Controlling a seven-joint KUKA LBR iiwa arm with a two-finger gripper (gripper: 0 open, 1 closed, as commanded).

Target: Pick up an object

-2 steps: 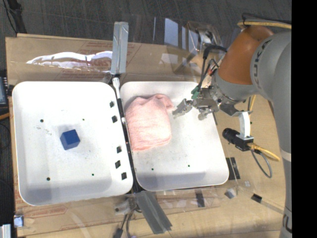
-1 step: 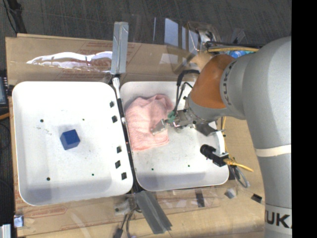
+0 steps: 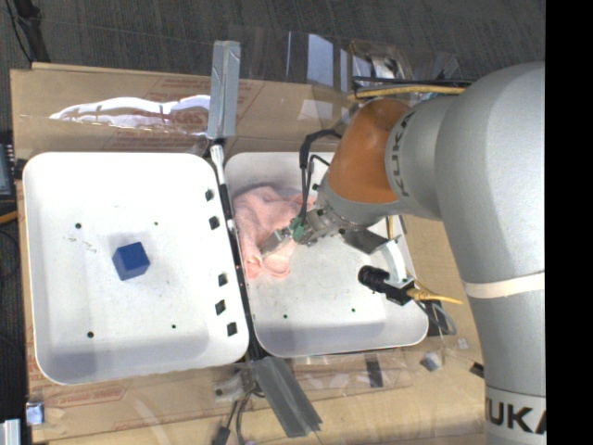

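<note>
On the left, the left bin (image 3: 56, 202) sits on the tabletop (image 3: 120, 95), its white floor bare apart from a small blue cube (image 3: 132, 260) lying a little left of the middle, well apart from every wall. Behind this bin, on the brown cardboard surface, a crumpled clear plastic sheet (image 3: 130, 114) lies flat.

Between the two bins runs a dark divider rail (image 3: 227, 248) with small black clips along it, and a grey metal bar (image 3: 222, 86) stands up from the far end of it.

The right bin (image 3: 324, 336) touches that rail. In its far left part a pink cloth (image 3: 262, 213) lies bunched against the left wall, with a rounded pink lump at its near edge.

The gripper (image 3: 289, 235) is down over the near right edge of the pink cloth, touching or just above it. Whether its parts are apart or together cannot be told, since the wrist covers them from this slant, and it cannot be told whether any cloth is caught.

Above the gripper the orange band (image 3: 366, 160) curves into the broad grey arm (image 3: 482, 184), which reaches in from the right. A black fitting with a yellow tip (image 3: 394, 287) juts out beside the right bin's right wall.
</note>
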